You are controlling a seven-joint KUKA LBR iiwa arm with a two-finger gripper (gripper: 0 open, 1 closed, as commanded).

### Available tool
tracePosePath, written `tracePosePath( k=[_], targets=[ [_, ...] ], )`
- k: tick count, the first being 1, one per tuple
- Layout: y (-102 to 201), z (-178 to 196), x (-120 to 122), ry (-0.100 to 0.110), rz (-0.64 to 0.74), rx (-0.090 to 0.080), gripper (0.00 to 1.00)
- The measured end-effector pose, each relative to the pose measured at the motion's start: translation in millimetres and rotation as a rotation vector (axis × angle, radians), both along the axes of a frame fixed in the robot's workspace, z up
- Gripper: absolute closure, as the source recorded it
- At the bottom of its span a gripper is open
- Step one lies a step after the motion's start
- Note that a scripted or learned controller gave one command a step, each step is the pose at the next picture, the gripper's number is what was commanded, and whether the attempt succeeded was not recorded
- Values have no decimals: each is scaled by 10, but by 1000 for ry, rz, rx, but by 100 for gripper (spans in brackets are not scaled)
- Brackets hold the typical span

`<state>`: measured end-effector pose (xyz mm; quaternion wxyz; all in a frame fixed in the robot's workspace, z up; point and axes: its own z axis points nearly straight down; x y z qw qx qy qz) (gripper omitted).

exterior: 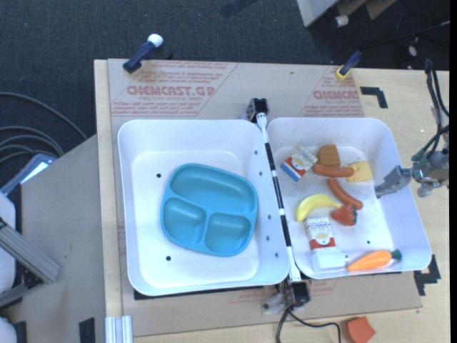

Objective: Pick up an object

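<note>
The gripper (397,180) sits at the right bin's (410,220) right wall, holding nothing; whether it is spread cannot be told. Candidate objects cluster to its left for picking: two sausages (333,170), two cartons (320,233), one banana (314,205), one carrot (370,261). One blue tray (208,209) lies farther left.

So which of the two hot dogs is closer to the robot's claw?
The upper sausage, lying flat across beside the cheese, is closer to the gripper at the right bin's edge. The other sausage slants down toward the banana, farther away.
</note>
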<state>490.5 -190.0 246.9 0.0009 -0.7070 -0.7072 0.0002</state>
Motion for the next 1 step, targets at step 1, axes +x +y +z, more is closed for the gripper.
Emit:
tracePosePath(
  k=[1],
  targets=[
    [166, -1294, -118, 0, -1, 0, 0]
  ],
)
